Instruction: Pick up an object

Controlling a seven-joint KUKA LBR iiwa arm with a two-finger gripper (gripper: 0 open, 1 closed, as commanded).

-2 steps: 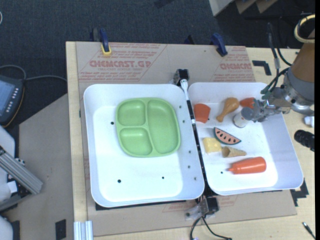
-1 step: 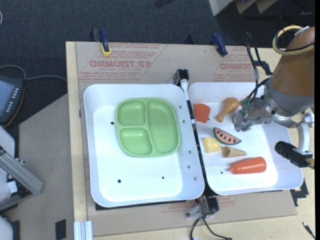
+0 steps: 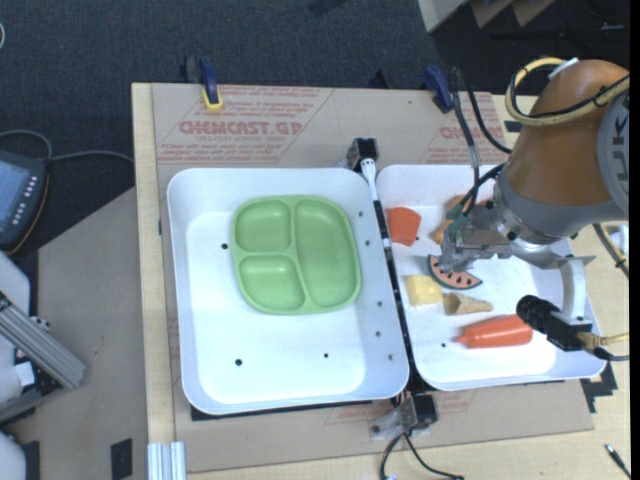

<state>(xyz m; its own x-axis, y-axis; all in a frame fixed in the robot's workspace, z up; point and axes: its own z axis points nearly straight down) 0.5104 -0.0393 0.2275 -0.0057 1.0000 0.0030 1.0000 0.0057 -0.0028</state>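
The gripper [image 3: 458,258] hung over the watermelon slice [image 3: 453,273] near the middle of the right bin [image 3: 500,368], though whether it had closed on anything could not be told from above. The slice looked like a light, stiff toy (probably smooth plastic, so slippery), best pinched across its flat faces, not its curved rind.

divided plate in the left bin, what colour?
Light green. The plate has three compartments and shows plainly in the camera view, in the left bin.
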